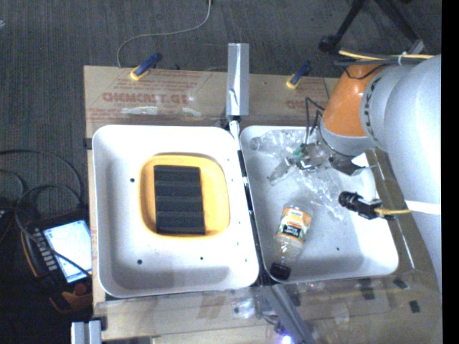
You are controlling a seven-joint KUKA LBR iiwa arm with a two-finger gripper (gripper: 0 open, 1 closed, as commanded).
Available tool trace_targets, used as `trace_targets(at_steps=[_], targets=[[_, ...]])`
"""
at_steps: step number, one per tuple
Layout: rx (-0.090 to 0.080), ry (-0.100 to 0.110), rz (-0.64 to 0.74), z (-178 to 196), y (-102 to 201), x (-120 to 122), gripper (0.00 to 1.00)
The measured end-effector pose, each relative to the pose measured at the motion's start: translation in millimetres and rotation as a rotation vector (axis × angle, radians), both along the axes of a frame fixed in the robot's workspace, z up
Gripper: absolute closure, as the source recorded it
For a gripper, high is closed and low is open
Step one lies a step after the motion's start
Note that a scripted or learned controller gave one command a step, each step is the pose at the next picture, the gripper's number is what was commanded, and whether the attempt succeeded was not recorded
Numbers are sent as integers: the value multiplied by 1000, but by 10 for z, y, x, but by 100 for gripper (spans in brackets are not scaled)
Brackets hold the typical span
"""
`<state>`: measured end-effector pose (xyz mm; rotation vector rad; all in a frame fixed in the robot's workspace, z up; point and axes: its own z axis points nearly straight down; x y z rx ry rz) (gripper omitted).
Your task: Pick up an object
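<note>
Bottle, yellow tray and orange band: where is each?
bottle (292,226), camera view, on its label.
yellow tray (219,192), camera view, on its right rim.
orange band (347,106), camera view, on its middle.

Even overhead light, white bins (107,192) glaring, slightly soft focus.

Two bins sitting side by side on the bench, each holding its own things.

The yellow tray with a black ridged insert (184,196) is lying in the middle of the left shallow white bin (115,256); in the right shallow white bin (373,260), crumpled clear plastic wrap (290,155) is lying toward the back, the small clear bottle with an orange label (292,228) toward the front, and the grey arm with its orange band (358,113) is reaching over the back right corner.
</note>
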<state>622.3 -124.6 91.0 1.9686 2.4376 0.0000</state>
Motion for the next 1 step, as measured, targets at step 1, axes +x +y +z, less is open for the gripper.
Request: trace_targets(at_steps=[1], targets=[[4, 7, 57, 927, 424, -80, 100]])
